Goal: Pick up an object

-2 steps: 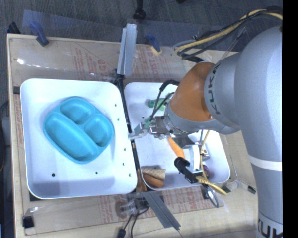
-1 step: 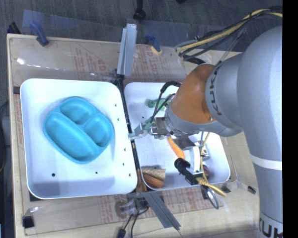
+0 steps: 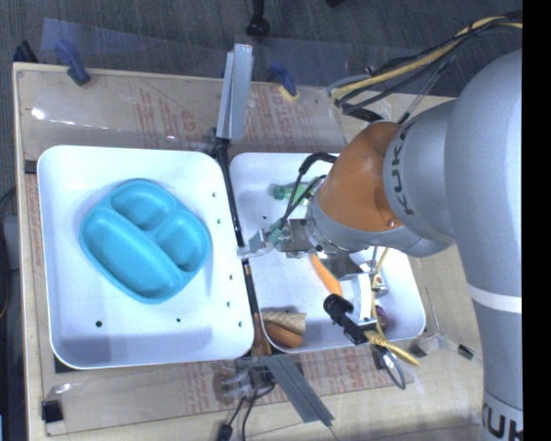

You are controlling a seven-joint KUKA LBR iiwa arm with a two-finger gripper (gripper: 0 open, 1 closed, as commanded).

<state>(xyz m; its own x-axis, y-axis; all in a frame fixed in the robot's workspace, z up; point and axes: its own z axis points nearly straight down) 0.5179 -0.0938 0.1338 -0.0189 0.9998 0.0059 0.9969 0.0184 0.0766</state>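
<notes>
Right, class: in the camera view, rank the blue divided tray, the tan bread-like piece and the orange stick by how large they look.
1. blue divided tray, clearly the largest.
2 or 3. tan bread-like piece and orange stick look about alike; the arm hides part of the stick, so no ranking between them.

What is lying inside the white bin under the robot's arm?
A brown bread-like item at the view's lower edge, an orange stick and something green. The arm covers much of that bin, so more may lie hidden.
</notes>
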